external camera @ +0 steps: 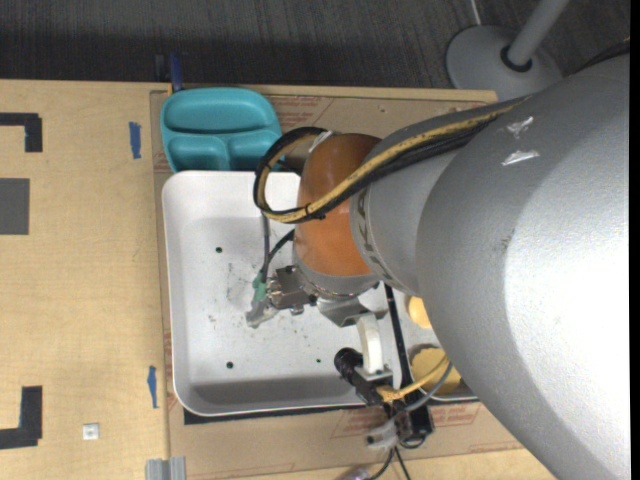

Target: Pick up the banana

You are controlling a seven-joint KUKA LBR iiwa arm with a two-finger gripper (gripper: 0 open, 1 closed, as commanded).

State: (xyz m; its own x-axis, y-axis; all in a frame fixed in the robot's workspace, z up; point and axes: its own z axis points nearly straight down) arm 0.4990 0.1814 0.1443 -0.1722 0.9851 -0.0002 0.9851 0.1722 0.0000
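Banana (428, 366) glimpsed yellow beside arm (520, 268), in right bin, mostly hidden. Not lifted yet, apparently. End effector (262, 303) low over left bin (200, 268), well apart from fruit; grip state impossible to tell.

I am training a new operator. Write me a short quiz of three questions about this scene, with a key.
1. True or false: in the picture, the teal plastic divided tray lies below the shallow white bin.
2. The grey arm's hand is over: A) the white bin's floor; B) the teal tray; C) the brown bench top.
3. Fill in: the band above the arm's wrist is coloured ____.
Key: 1 false; 2 A; 3 orange.
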